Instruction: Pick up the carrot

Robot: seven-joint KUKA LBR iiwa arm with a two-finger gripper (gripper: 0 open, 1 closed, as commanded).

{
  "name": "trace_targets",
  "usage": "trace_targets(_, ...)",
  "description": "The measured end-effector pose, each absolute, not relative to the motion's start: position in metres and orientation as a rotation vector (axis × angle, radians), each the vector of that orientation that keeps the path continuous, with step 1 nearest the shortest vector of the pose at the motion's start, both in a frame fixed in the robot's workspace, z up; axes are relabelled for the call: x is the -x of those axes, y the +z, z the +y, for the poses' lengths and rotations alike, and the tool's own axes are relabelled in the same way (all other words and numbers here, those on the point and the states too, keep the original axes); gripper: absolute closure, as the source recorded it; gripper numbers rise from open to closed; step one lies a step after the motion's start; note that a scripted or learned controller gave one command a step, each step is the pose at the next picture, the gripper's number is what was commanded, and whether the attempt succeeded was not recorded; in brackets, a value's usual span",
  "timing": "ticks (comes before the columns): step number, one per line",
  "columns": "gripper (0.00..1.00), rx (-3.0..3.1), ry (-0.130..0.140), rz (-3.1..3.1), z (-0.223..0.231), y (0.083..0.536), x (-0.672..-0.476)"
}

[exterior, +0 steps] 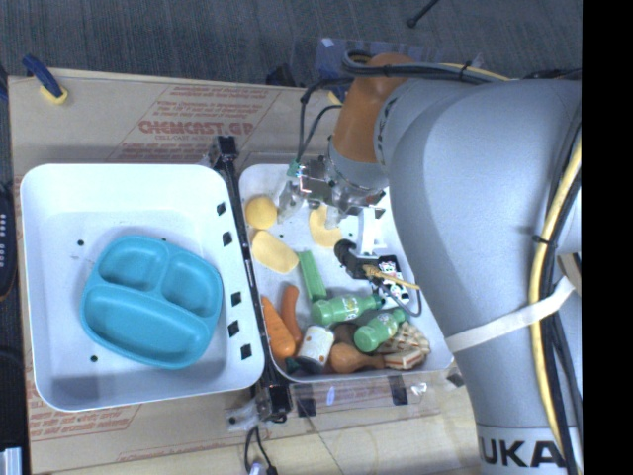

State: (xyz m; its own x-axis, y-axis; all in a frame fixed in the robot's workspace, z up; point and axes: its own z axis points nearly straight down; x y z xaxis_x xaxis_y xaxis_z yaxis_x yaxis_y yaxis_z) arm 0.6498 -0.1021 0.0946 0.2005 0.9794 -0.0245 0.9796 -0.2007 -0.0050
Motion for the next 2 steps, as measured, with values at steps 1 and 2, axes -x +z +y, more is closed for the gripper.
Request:
trace_targets(1, 1.0, -2.424, -0.032, 1.996, -0.0984, 0.1041, -0.65)
trace_targets(2, 0.0, -2.416, -0.045, 1.994, -0.1034, 0.1052, -0.6495)
